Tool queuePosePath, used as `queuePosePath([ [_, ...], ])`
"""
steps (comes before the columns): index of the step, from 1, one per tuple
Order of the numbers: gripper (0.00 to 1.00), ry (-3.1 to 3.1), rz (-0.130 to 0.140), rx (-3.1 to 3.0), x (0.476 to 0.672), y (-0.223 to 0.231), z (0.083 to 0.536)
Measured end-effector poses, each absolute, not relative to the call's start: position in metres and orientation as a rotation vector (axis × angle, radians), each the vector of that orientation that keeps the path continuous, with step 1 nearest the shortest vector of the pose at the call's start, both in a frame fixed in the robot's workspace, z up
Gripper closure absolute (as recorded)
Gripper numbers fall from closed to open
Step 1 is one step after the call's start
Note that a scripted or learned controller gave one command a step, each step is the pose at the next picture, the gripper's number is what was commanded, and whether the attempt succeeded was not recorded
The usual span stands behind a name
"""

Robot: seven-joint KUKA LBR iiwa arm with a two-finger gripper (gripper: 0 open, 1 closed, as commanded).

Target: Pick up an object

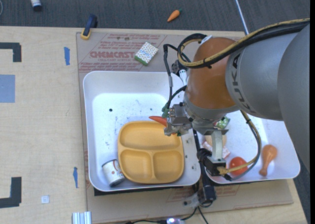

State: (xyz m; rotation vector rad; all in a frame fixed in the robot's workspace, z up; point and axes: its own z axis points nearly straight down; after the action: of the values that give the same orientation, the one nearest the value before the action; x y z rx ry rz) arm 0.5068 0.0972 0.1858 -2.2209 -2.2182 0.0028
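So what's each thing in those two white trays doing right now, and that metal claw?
Yellow divided plate: flat in the left bin, right way up.
Small can: on its side, beside the plate.
Red tomato: resting in the right bin.
Orange drumstick: lying in the right bin.
Gripper: low over the plate's far edge.

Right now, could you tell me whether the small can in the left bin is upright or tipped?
Tipped: the small can lies on its side beside the yellow tray.
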Motion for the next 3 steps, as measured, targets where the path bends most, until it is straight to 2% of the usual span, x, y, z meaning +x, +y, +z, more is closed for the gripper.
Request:
queuePosePath([
  [1, 1.0, -2.22, 0.004, -2.219, 0.491, 0.158, 0.171],
  [3, 1.0, -2.217, -0.001, -2.223, 0.492, 0.158, 0.191],
])
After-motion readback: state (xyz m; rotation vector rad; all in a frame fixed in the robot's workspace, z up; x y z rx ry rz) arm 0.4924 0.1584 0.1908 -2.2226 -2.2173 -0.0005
